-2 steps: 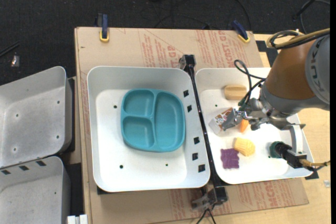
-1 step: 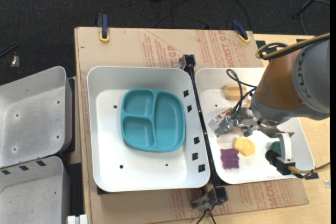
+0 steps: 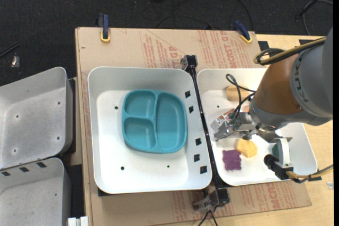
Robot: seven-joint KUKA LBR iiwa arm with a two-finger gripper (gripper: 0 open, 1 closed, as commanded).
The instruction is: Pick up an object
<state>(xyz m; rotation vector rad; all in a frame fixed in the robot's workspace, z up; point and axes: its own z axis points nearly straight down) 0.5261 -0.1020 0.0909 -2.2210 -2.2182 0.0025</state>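
Your gripper (image 3: pixel 225 127) sits low in the right bin (image 3: pixel 302 166), right of centre frame. Fingers: cannot tell. Yellow block (image 3: pixel 246 147) and purple block (image 3: pixel 231 159) lie just below it, unlifted. Pick not yet done.

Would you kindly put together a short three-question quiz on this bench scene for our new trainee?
1. True or false: the teal divided plate lies in the left bin.
2. Which lies nearest the purple block?
A. the yellow block
B. the tan object
C. the teal divided plate
3. Fill in: the gripper is over the ____ bin.

Key: 1 true; 2 A; 3 right.
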